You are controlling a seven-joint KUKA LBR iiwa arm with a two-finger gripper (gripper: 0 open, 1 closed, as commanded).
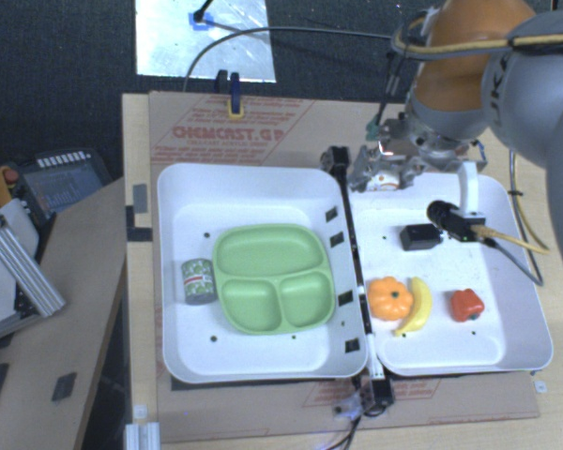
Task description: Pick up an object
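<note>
While gripper (387, 172) hovers at bin's far edge, banana (417, 307) well apart

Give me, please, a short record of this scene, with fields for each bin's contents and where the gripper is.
left bin: green divided plate; small can beside the plate's left edge
right bin: orange pumpkin, banana, red pepper, black block
pumpkin and banana: touching
gripper: over the right bin's far left corner
held object: none seen

Bright, even light; slightly soft focus
</note>
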